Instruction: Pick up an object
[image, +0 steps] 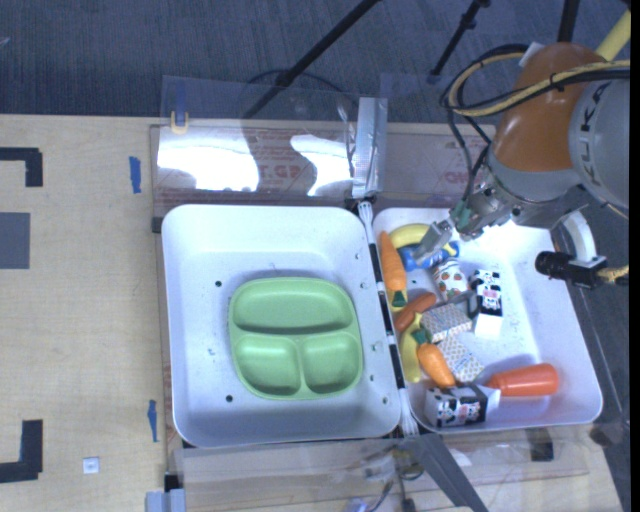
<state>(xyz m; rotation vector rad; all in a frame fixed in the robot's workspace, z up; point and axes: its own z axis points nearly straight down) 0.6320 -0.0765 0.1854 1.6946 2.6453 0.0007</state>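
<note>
I am looking down on a robotics lab bench, not a home or a shop. A pale plywood benchtop carries black tape corner marks and small blue tape tabs, the kind used for fixing positions. Two shallow white plastic bins sit side by side, with a clear plastic screen taped up behind them. The grey industrial arm with its orange band trails yellow and black cables. Black tripod legs stand on dark blue-grey carpet. The contents are toys: plastic carrots, a green divided plate.
</note>
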